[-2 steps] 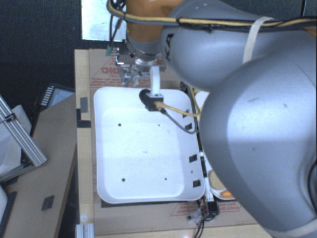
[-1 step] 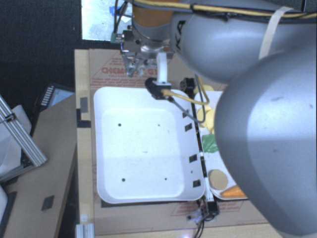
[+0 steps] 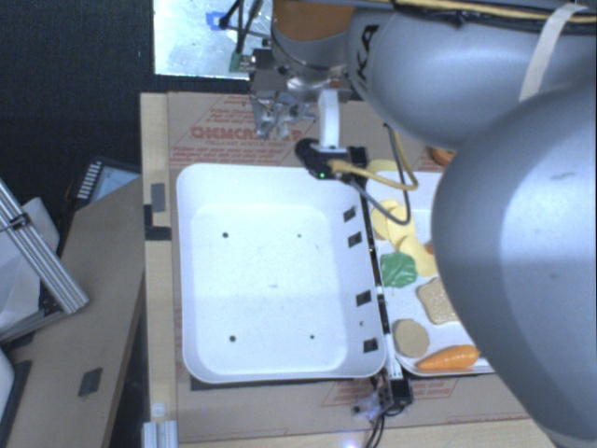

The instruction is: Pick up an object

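Camera view: grey metal gripper point(image 3: 272, 119) above far cardboard, well apart from green plastic leaf point(image 3: 397, 269) and orange plastic carrot point(image 3: 448, 357); spread impossible to tell. Risk: closing on nothing.

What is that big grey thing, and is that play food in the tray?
The big grey thing is a robot arm with an orange band. The camera sits above the bench, looking down at a slant. At the arm's tip is its gripper, a two-fingered hand, hovering over cardboard behind the left bin. I see nothing in it. The right bin holds what look like toy foods: a green leafy piece, yellow pieces, a bread-like slice, a round tan piece and an orange carrot. The arm hides part of that bin.
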Tool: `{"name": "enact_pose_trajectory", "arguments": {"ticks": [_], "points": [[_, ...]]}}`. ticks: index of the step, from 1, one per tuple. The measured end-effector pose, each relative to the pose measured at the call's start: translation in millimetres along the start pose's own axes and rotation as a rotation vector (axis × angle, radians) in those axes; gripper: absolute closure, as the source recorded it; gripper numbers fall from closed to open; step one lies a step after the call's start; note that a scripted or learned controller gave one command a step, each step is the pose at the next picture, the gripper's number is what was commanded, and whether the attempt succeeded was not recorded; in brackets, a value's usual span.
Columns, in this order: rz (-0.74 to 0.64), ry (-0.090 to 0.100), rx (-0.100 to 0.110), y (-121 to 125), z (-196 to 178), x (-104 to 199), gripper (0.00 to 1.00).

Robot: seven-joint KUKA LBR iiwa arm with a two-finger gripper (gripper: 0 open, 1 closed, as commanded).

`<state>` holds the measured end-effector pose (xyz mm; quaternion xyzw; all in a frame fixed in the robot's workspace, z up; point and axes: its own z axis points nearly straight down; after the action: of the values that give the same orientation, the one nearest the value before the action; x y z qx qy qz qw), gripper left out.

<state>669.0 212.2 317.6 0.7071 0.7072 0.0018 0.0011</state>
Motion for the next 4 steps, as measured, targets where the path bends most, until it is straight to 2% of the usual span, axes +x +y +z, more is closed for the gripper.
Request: {"name": "enact_pose_trajectory", "arguments": {"ticks": [1,2,3,4], "points": [[-0.009,0.009,-0.013,-61,-155,25,1.0],[-0.008,-0.003,0.014,-147,-77,22,1.0],[-0.003,-0.001,0.005,-148,-57,22,1.0],[-0.002,-0.006,0.016,-183,63,22,1.0]]}}
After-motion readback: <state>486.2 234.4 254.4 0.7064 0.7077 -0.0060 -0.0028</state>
